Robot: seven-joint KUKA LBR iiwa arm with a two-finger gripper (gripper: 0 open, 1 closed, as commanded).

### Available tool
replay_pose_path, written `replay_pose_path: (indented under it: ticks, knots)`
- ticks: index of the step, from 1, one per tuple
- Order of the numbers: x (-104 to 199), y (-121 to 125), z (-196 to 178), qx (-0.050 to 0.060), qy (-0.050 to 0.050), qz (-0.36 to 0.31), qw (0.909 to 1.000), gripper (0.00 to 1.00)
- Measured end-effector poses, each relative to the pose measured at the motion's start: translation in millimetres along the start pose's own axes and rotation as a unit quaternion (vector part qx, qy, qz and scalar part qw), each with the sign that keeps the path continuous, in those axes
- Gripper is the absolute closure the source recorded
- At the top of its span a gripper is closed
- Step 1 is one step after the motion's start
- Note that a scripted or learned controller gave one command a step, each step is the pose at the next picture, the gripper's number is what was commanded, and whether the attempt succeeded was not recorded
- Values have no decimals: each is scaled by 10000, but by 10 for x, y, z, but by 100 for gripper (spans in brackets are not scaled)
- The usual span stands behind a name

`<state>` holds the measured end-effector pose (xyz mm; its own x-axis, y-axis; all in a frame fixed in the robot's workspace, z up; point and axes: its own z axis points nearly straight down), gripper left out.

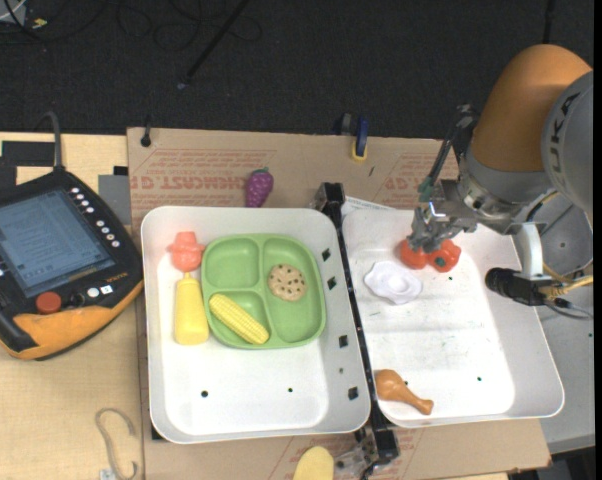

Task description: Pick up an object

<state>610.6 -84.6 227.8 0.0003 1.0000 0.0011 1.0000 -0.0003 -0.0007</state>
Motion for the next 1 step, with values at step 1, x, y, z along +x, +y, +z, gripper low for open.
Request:
replay_pose_path:
  ticks: [1]
  knots:
    - [484, -164, -94, 16, 5, -12, 10000, 100]
